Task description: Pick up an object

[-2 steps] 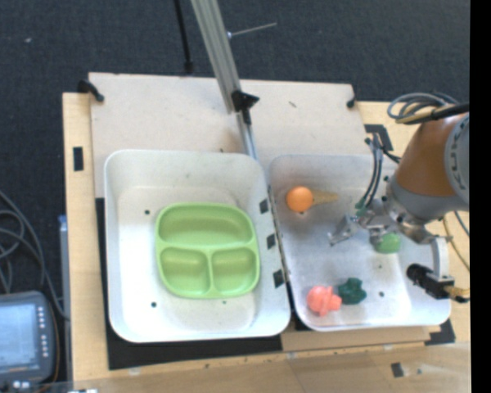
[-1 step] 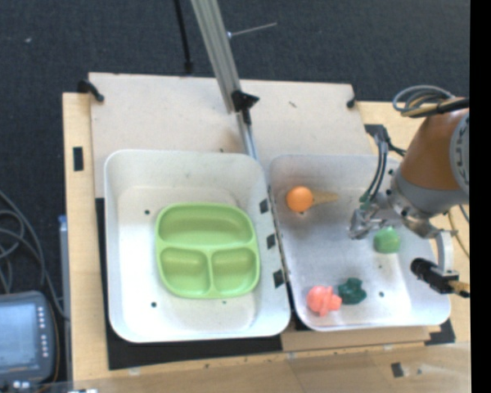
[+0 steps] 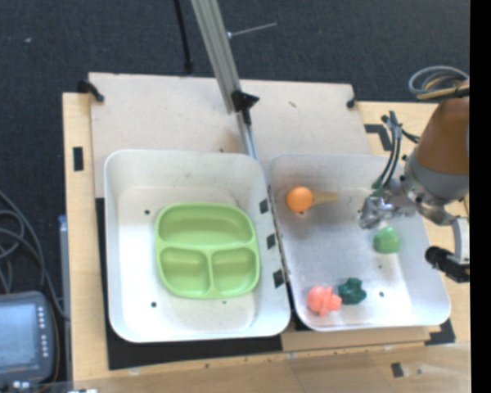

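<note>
The right bin [image 3: 409, 297] holds an orange ball-like toy with a tan cone [image 3: 300, 198] at its back left. A small light green object [image 3: 386, 241] lies right of centre. A pink toy [image 3: 322, 300] and a dark green toy [image 3: 353, 291] sit together near the front edge. My gripper [image 3: 375, 212] hangs over the right part of this bin, just above and left of the light green object. Nothing shows between its fingers.
The left bin [image 3: 131, 301] holds a green divided plate [image 3: 206, 250] with three compartments. A slanted metal pole [image 3: 221, 51] rises from between the bins at the back. Cables hang by the arm at the right [image 3: 393, 150].
</note>
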Action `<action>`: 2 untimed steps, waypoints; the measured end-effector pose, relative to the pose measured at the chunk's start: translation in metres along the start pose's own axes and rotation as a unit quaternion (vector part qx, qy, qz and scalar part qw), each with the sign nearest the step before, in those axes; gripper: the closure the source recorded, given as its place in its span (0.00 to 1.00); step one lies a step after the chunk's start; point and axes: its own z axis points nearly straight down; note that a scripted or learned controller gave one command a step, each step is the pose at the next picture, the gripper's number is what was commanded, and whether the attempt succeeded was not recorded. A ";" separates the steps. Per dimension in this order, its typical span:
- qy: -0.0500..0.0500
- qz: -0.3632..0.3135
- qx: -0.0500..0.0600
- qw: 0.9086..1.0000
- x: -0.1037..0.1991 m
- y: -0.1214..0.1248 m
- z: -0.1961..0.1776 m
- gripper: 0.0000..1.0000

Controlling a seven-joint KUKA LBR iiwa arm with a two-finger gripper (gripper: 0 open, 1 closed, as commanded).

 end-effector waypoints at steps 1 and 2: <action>0.000 -0.002 0.000 1.000 -0.002 0.002 -0.036 1.00; 0.001 -0.005 0.001 1.000 0.054 0.004 -0.050 1.00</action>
